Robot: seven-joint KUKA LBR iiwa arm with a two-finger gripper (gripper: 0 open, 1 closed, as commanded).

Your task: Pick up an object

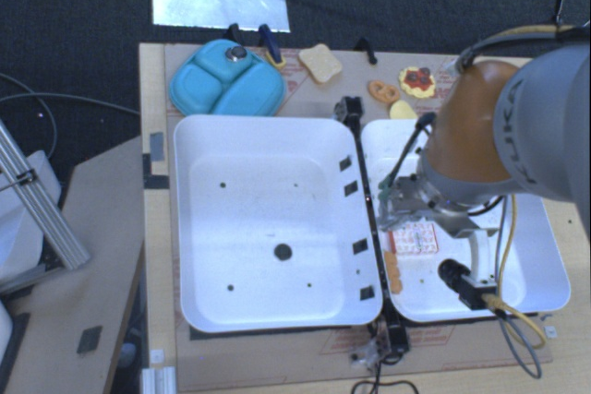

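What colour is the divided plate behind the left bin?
Light blue; the divided plate shows clearly in the camera view.

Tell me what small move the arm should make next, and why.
Probably a short descent. The end effector hangs in the right bin, just above a red-and-white patterned item and near an orange stick-like piece. Nothing visibly sits between its fingers.

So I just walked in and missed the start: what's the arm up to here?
The arm reaches in from the right over the right bin, its gripper low near the left wall, just above a red and white card. Nothing is visibly held. The left bin sits beside it, and a blue tray and toy foods lie behind.
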